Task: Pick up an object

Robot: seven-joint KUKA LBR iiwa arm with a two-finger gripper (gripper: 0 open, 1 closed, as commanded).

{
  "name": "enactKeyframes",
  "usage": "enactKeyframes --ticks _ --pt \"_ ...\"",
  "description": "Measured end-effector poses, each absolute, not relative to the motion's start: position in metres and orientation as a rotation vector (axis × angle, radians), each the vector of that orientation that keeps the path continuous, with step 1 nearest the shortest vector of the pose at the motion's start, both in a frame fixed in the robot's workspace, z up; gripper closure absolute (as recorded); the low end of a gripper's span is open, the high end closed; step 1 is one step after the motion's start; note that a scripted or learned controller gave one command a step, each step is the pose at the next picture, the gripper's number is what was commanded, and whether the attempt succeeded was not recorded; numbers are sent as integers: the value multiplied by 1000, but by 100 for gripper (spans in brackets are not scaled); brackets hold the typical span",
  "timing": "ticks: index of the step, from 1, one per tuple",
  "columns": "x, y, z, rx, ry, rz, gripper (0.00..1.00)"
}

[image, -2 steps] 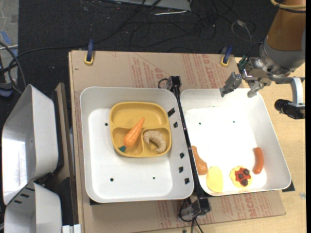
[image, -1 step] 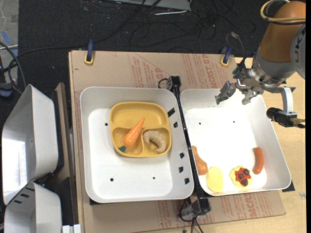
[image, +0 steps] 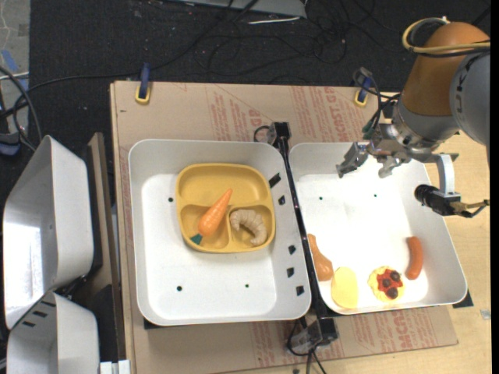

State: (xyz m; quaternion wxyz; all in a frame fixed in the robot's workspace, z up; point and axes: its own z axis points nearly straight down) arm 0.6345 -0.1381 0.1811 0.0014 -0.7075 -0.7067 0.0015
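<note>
My gripper (image: 368, 162) hangs over the far edge of the right bin (image: 366, 209), its two fingers spread apart with nothing between them. Along the right bin's near side lie an orange chicken-leg-shaped toy (image: 319, 259), a pale yellow piece (image: 345, 287), a small pizza-like toy (image: 387, 282) and a sausage (image: 414, 256). In the left bin (image: 156, 209) a yellow divided plate (image: 224, 179) holds a carrot (image: 215, 213) and a pale shrimp-like piece (image: 250, 225).
The bins rest on a cardboard-covered bench (image: 234, 107) held by yellow clamps (image: 143, 92). A black divider with clips (image: 290, 201) runs between the bins. White containers (image: 43, 224) stand at the left. Cables lie on the dark floor behind.
</note>
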Motion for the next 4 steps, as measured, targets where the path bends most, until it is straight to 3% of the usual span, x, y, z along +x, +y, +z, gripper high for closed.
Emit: enactKeyframes --ticks 1,2,4 --pt "636 -131 119 -2215 -2221 5 0" --pt "638 -131 134 -2220 -2226 -1 100" --pt "643 -126 238 -2222 -2229 -6 100"
